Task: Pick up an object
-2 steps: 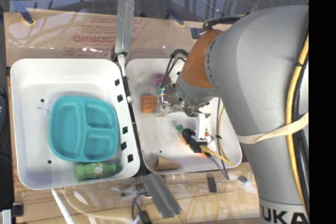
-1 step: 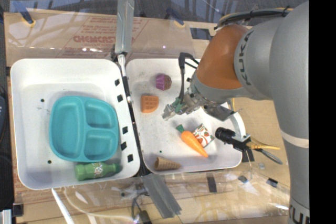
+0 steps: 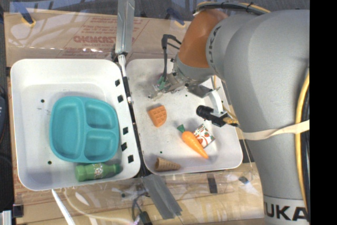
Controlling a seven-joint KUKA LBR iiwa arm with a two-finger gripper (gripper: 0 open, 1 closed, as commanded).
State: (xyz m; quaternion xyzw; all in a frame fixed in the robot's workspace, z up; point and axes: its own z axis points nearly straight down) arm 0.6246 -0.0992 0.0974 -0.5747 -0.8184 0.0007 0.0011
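My gripper (image 3: 159,86) hangs low over the far left part of the right bin (image 3: 226,162), under the orange band of the arm. Just in front of it an orange waffle-shaped toy (image 3: 157,115) lies on the bin floor, apart from the gripper. An orange carrot with a green top (image 3: 192,143) lies toward the near right. A small red and white carton (image 3: 204,136) touches the carrot's far side. A tan ice cream cone (image 3: 166,165) rests against the near wall.
The left bin (image 3: 26,81) holds a teal divided plate (image 3: 83,128) and a green bottle (image 3: 97,170) lying along the near wall. The grey arm covers the right side of the right bin. A divider with black clips (image 3: 126,108) separates the bins.
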